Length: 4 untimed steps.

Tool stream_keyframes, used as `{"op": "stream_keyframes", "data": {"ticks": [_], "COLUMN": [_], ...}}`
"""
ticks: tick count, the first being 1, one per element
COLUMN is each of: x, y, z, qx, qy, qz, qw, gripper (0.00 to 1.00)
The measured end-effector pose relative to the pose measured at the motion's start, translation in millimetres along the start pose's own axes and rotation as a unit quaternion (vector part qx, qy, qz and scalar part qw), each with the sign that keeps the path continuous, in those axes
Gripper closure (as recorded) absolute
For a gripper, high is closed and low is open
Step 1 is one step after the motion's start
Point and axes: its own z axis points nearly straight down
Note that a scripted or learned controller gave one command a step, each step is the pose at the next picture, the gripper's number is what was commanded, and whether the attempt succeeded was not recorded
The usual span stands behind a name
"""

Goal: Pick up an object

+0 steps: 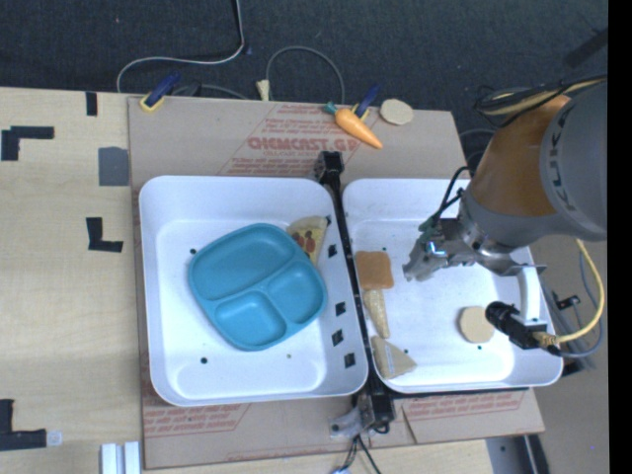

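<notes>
- A brown square slice [374,270], one of the objects to be picked, is lying in the right bin [434,194] near the divider, just left of the gripper [423,261].
- The gripper is being held over the right bin; nothing is seen between its fingers, and how far they are parted cannot be told.
- A round tan piece [476,325] is resting toward the bin's right side.
- Pale wedges [385,339] are lying along the divider.
- A blue plate [258,285] is sitting in the left bin [163,294].
- A carrot [357,127] is lying on the cardboard [276,141] behind the bins.
</notes>
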Motion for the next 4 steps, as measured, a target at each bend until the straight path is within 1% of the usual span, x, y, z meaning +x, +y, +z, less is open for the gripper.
{"op": "stream_keyframes", "data": {"ticks": [1,2,3,4], "x": [-19.8,-18.6,-13.7,-10.0], "y": [-27.2,-25.1,22.5,91.2], "z": [63.8,60.5,106.6,104.4], "qx": [0.009,0.006,0.005,0.002], "qy": [0.000,0.000,-0.001,-0.001], "qz": [0.005,0.004,0.003,0.002], "qw": [0.9999,1.0000,1.0000,1.0000], "gripper": [1.00,0.00,0.00,0.00]}}
